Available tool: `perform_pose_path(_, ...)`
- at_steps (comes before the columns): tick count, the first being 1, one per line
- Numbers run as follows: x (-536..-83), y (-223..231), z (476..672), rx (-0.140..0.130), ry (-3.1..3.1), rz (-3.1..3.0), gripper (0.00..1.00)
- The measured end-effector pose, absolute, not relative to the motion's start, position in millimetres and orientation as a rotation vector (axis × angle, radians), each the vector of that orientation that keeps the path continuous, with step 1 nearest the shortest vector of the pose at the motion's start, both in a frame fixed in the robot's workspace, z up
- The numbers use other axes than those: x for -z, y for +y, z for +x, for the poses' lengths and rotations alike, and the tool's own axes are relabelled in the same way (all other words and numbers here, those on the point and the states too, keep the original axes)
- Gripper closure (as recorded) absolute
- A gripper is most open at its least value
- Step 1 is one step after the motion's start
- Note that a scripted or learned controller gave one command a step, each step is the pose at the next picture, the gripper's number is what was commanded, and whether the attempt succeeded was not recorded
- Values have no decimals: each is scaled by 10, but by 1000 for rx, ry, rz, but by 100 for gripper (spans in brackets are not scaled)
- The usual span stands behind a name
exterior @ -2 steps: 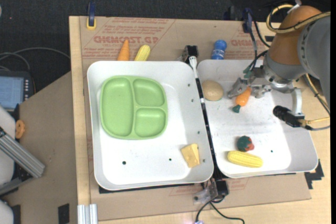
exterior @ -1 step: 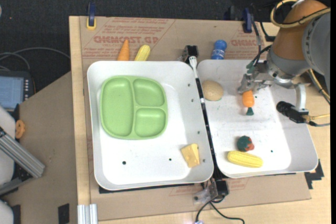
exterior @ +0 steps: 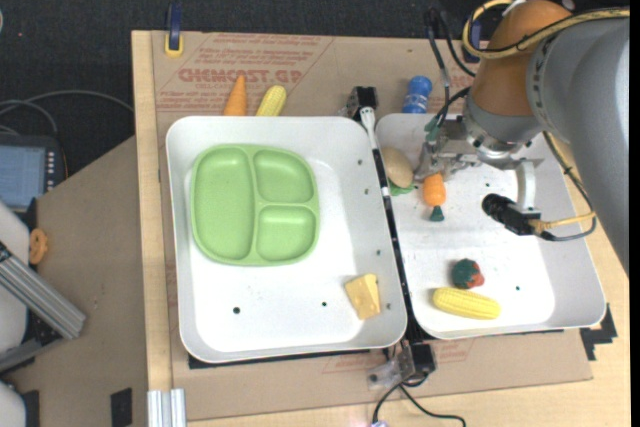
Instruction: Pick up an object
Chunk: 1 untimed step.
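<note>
Inside left bin (exterior: 200, 315) — green plate (exterior: 254, 204), cheese (exterior: 364, 296)

The gripper (exterior: 437, 158) hangs over the right bin (exterior: 560, 300), near its left wall. A carrot (exterior: 433, 190) lies just below it, and a rounded piece (exterior: 399, 168) just to its left. Farther toward the near edge lie a small round fruit (exterior: 465, 272) and a corn cob (exterior: 465, 303). Well left, the left bin (exterior: 200, 315) holds a divided plate (exterior: 254, 205) and a wedge (exterior: 364, 296).
</note>
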<state>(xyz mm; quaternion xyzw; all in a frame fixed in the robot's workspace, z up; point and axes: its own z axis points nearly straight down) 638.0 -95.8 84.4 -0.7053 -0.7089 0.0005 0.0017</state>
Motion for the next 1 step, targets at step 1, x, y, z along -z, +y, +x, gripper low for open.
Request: perform_pose_path(1,-1913,26,6366,13,-2235,-2215,100)
